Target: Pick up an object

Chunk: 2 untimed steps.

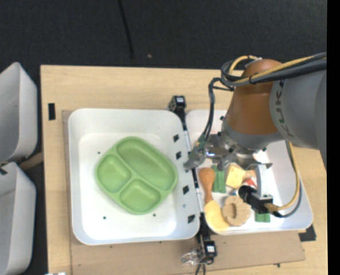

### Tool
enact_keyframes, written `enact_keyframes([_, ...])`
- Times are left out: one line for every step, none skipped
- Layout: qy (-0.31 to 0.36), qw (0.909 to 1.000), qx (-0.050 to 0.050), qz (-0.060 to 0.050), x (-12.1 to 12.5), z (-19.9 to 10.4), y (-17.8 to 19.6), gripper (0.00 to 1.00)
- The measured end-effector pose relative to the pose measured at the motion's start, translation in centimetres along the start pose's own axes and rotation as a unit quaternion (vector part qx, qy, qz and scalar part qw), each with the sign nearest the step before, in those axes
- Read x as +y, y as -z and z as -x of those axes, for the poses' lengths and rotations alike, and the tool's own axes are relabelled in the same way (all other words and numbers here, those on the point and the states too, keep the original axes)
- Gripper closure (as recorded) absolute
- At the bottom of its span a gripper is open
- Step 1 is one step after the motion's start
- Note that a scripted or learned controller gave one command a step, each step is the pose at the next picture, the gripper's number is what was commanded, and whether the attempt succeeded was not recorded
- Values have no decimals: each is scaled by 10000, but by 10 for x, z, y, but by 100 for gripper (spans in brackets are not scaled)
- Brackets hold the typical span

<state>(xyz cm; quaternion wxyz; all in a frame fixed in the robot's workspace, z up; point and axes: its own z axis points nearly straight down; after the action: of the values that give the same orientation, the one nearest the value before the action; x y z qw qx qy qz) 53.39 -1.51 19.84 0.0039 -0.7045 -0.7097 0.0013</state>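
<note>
The bench (55,85) was found to bear two white bins side by side. In the left bin (78,125) a green divided plate (136,175) was recorded, lying flat near the middle and set at a slant to the bin walls; three compartments were counted in it.

The arm (296,107) was noted reaching in from the right, with its orange band (253,105) over the right bin (296,225). The gripper (218,156) was seen low over the left part of that bin, close to the wall shared with the left bin. Whether it was released or clenched could not be told, since it was largely hidden beneath the wrist. No item was seen to be held.

The items for picking were found clustered in the left part of the right bin, just below the gripper in the view. An orange carrot (206,182) was recorded beside the left wall, a green block (219,180) just beside it, and a yellow block (234,176) next to that. A red piece (249,183) was only partly seen. Nearer the view's lower edge, a pale yellow disc (212,216) was noted, with a brown ring (237,211) touching it and a small green piece (262,216) just to the right
</note>
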Motion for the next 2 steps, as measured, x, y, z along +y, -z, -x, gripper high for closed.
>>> enact_keyframes([-14,9999,-15,132,-45,-14,218,0])
enact_keyframes([4,10000,-35,60,-44,-13,219,100])
